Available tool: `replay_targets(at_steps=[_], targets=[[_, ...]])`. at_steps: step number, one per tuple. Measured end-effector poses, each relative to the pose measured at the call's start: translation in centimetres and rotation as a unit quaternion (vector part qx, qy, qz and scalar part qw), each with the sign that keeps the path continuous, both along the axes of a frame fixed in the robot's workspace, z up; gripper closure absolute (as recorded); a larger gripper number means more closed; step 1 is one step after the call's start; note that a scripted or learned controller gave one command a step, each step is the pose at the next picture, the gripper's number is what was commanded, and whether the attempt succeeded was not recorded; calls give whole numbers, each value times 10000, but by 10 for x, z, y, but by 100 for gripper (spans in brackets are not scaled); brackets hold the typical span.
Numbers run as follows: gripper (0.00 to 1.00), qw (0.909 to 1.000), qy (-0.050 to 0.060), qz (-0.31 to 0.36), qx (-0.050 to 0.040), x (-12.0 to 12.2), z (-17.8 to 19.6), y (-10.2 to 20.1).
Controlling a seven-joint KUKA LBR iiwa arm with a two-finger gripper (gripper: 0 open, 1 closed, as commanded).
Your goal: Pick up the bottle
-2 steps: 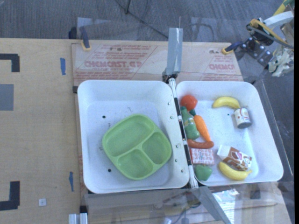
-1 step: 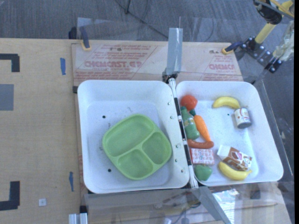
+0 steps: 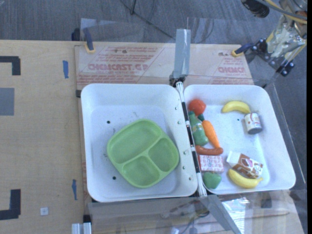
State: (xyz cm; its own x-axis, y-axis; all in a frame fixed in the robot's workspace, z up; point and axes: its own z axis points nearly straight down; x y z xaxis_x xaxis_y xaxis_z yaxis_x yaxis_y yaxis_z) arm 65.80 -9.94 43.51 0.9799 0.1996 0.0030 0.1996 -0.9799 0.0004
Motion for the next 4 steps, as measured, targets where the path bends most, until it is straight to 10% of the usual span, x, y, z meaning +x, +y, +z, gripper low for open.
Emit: replay_targets(at_steps=[1,4], targets=[[100,10000,2,-6,1,2,0,54],[100,10000,-27,-59,2,3,30,51]])
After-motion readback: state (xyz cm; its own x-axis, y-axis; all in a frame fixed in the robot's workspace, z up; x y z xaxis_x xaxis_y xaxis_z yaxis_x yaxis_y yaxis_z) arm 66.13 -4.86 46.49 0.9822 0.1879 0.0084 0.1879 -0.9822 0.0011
